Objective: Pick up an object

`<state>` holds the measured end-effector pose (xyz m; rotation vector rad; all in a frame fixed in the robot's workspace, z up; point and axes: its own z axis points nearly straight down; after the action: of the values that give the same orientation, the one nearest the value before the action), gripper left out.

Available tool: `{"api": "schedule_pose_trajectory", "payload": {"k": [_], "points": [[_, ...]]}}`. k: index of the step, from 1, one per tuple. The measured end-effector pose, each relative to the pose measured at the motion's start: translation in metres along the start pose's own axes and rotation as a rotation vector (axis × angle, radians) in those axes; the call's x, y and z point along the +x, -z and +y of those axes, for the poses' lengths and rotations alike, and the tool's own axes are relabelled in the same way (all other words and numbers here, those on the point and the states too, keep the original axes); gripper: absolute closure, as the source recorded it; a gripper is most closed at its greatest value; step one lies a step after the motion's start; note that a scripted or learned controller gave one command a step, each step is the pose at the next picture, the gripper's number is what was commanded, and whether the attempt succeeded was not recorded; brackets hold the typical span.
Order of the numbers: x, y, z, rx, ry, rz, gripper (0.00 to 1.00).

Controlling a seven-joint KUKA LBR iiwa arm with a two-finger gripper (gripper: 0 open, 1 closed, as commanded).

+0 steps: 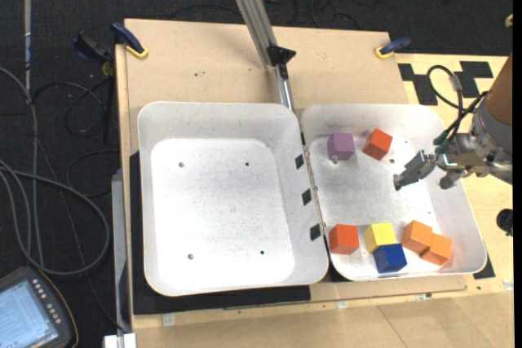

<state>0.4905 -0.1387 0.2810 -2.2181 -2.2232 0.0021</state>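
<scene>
1. Blocks lie in the right bin (pixel 457 212): a purple block (pixel 341 146) and an orange block (pixel 378 144) near its far side, and along the near edge a second orange block (pixel 344 239), a yellow block (pixel 379 236), a blue block (pixel 391 257) touching the yellow one, and two orange blocks (pixel 427 242) pressed together.
2. Left bin (pixel 163 126) sits beside it, touching along the middle.
3. Gripper (pixel 426 170) hangs over the right bin's right half, between the far and near blocks, touching none.
4. Its dark fingers (pixel 408 174) point left; whether they are spread or closed cannot be told, and no block is seen between them.
</scene>
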Motion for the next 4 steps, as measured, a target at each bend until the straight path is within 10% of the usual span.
{"api": "schedule_pose_trajectory", "payload": {"k": [1, 4], "points": [[0.0, 0.001, 0.0, -0.003, -0.002, -0.001, 0.0], [-0.003, -0.146, 0.004, 0.004, -0.004, 0.001, 0.0]]}}
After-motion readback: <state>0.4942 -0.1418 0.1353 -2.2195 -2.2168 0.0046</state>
